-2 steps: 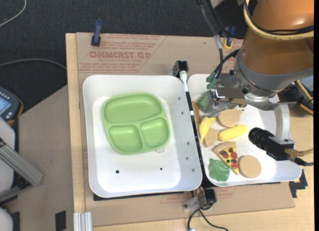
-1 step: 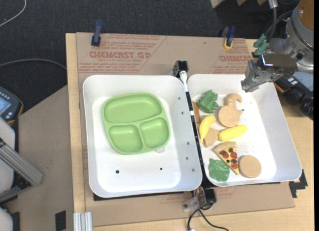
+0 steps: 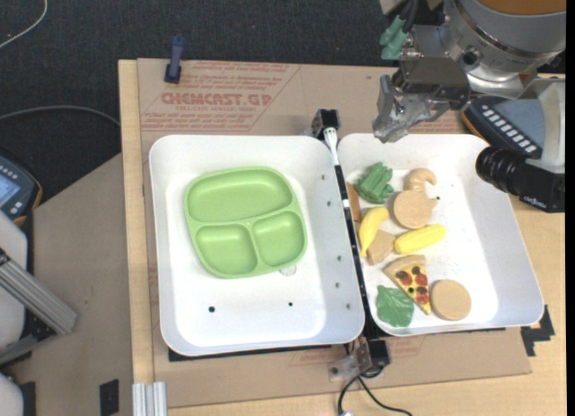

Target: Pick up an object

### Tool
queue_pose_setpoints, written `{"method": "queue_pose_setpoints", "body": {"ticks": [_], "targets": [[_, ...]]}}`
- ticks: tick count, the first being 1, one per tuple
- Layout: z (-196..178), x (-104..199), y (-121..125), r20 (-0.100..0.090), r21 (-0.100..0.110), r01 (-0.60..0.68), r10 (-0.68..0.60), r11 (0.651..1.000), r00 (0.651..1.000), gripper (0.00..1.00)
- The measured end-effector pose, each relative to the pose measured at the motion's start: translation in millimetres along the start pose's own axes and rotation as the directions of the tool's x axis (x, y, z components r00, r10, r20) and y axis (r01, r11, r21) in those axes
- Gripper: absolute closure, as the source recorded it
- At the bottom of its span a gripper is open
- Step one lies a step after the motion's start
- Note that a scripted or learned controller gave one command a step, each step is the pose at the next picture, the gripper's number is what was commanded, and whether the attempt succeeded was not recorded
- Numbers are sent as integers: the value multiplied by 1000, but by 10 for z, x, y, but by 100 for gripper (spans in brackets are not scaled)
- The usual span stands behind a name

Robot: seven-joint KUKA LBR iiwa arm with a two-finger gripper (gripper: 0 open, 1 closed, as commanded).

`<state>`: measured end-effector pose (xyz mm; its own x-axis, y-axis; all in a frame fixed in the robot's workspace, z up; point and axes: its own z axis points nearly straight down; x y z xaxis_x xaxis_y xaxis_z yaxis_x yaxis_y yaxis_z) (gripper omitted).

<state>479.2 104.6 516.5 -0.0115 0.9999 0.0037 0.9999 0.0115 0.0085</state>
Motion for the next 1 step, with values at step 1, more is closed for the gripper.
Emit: {"method": "queue_pose_setpoints", "body": {"ticks": [1], "targets": [[-188, 1107, 76, -1, 4, 1, -1, 1000, 1000, 100]]}}
